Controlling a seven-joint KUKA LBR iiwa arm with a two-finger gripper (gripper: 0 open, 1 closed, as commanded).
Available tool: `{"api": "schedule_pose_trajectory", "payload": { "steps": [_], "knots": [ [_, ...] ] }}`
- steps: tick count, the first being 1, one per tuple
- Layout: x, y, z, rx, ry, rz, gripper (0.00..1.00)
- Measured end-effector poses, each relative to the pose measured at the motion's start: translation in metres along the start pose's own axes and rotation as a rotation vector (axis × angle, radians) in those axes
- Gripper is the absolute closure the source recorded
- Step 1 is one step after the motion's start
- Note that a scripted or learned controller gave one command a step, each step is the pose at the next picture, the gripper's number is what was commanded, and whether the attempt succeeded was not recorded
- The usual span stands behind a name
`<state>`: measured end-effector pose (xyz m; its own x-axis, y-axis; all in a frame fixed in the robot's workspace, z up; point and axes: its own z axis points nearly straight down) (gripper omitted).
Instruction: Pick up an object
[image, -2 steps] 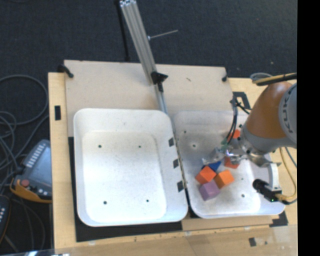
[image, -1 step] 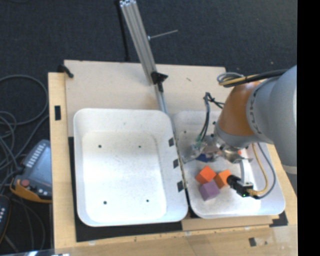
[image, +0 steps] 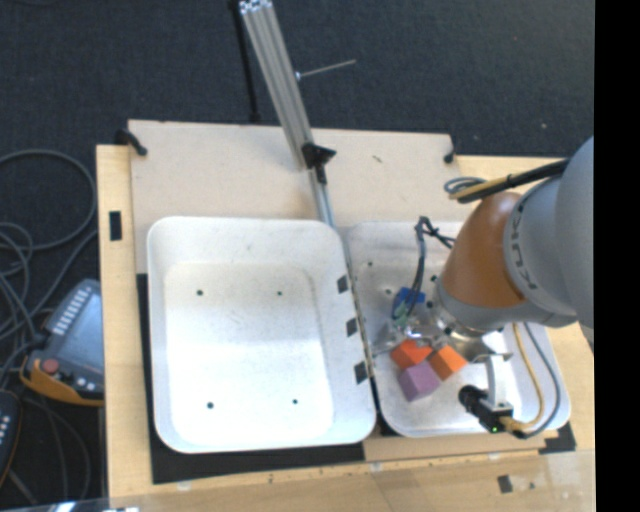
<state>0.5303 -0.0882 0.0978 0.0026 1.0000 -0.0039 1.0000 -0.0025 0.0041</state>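
In the right bin (image: 392, 425), an orange block (image: 408, 353), a second orange block (image: 449, 361) and a purple block (image: 419, 381) lie close together near the front. The gripper (image: 425, 336) is down in this bin, right above and behind the blocks, under the grey arm with its orange band (image: 480, 255). A small blue and green part (image: 404, 302) shows at the wrist's left side. The wrist hides the fingertips, so contact with the blocks cannot be judged.
The left bin (image: 250, 335) sits beside the right one, their walls meeting at the middle (image: 355, 330). A metal rail (image: 285, 90) slants across the back of the bench. Black and yellow cables (image: 500, 410) run along the right bin's front right.
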Motion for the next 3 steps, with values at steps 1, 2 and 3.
{"api": "schedule_pose_trajectory", "payload": {
  "steps": [1,2,3],
  "knots": [
    [-0.002,0.002,-0.011,-0.003,0.001,0.004,1.0],
    [0.07,0.049,-0.104,-0.007,0.006,-0.012,1.0],
    [0.138,0.028,-0.099,0.005,0.007,-0.011,1.0]
  ]
}}
